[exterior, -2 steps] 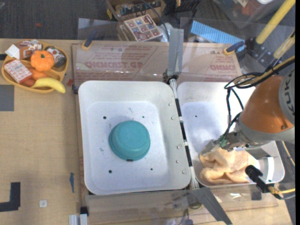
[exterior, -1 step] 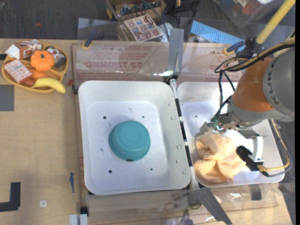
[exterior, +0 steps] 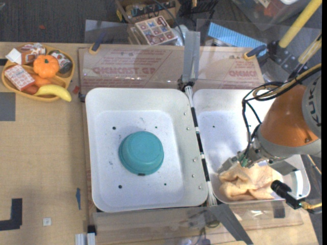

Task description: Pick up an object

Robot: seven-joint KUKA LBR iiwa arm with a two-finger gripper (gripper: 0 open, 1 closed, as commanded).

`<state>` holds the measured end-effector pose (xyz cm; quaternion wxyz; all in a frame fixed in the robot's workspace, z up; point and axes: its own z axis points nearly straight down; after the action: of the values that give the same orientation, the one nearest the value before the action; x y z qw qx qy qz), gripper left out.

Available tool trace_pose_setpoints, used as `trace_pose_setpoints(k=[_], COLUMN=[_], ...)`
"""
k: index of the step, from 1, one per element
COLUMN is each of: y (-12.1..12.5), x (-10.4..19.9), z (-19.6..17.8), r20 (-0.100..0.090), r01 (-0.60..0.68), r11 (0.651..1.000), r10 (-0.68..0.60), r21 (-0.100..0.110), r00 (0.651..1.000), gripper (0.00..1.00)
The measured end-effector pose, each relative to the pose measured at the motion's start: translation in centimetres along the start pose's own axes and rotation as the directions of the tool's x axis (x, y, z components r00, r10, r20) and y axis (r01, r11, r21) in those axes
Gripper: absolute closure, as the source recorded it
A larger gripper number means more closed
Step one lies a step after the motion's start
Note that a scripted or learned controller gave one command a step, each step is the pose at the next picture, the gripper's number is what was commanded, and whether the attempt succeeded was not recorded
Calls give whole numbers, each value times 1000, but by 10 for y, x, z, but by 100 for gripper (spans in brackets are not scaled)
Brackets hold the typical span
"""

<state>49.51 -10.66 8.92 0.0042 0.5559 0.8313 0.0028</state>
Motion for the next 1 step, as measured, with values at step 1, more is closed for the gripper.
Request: trace_pose_setpoints(k=[1], y=[12], x=[-43], z=[-111], r20=[1], r01=[-317], r11=[948], r10=[317], r21=[8], r00=[948], gripper=[0])
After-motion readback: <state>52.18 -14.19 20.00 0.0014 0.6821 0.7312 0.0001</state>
